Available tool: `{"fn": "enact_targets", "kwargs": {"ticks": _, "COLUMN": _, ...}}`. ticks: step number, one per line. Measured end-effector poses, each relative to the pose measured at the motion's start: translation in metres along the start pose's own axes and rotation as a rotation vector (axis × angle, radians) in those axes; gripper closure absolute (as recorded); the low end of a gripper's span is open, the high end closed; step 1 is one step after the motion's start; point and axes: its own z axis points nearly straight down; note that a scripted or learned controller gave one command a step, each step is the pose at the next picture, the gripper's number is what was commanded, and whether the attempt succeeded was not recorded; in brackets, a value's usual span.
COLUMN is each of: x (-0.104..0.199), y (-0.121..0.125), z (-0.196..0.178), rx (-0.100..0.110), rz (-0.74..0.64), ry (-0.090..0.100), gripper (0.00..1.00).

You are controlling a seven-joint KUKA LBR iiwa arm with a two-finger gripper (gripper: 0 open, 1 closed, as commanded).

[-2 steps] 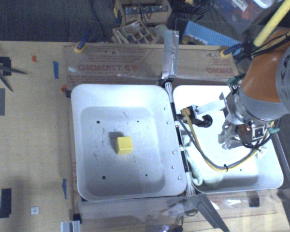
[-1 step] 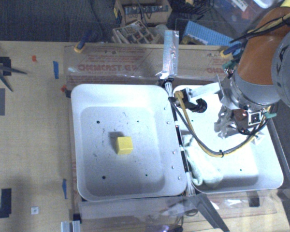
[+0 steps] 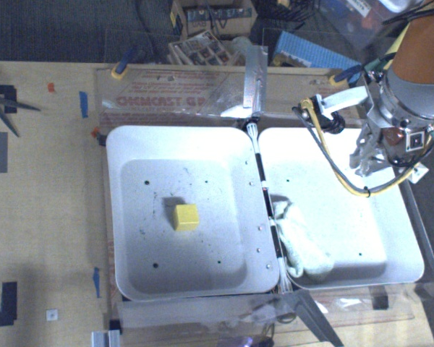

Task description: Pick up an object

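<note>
A small yellow cube lies near the middle of the left bin. A crumpled white cloth-like object rests against the left wall of the right bin. My gripper hangs over the far right part of the right bin, well away from both objects. A yellow cable loops down from the wrist over that bin.
A metal divider runs between the two bins. Beyond the bins' far edge lie a clear plastic sheet and an upright metal bracket. Boxes and cables crowd the background. The wooden bench stretches to the left.
</note>
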Motion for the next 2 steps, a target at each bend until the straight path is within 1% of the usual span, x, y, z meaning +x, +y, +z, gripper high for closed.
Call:
{"fn": "enact_targets", "kwargs": {"ticks": 1, "x": -0.053, "y": -0.049, "z": 0.061, "rx": 0.002, "rz": -0.003, "ry": -0.003, "gripper": 1.00}}
{"fn": "enact_targets", "kwargs": {"ticks": 2, "x": -0.019, "y": -0.083, "z": 0.084, "rx": 0.000, "rz": 0.003, "ry": 0.002, "gripper": 1.00}}
